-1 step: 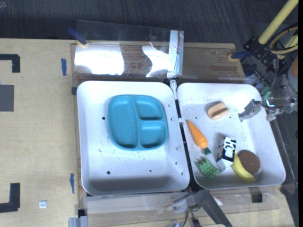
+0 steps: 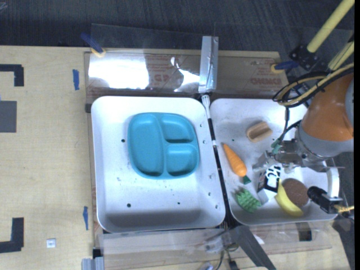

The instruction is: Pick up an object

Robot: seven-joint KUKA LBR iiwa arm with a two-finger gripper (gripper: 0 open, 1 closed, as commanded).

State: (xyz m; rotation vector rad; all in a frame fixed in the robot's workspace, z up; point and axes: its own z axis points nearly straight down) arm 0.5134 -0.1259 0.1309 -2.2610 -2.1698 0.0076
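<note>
The right bin (image 2: 236, 112) holds several small items. A tan bread roll (image 2: 259, 131) lies toward the back, an orange carrot (image 2: 234, 159) near the left wall and a green leafy piece (image 2: 246, 199) near the front. A black-and-white piece (image 2: 272, 179) lies next to a yellow fruit with a brown top (image 2: 292, 196). My gripper (image 2: 270, 165) reaches in from the right and hangs low over the bin's middle. It is just above the black-and-white piece and right of the carrot. The arm's orange band (image 2: 333, 117) stands over the bin's right side and hides part of it.
The left bin (image 2: 107, 167) holds a blue divided plate (image 2: 164, 144). A clear plastic sheet (image 2: 146, 72) and a metal divider post (image 2: 208, 63) stand behind the bins. Black cables (image 2: 298, 89) and yellow rods (image 2: 332, 21) crowd the back right.
</note>
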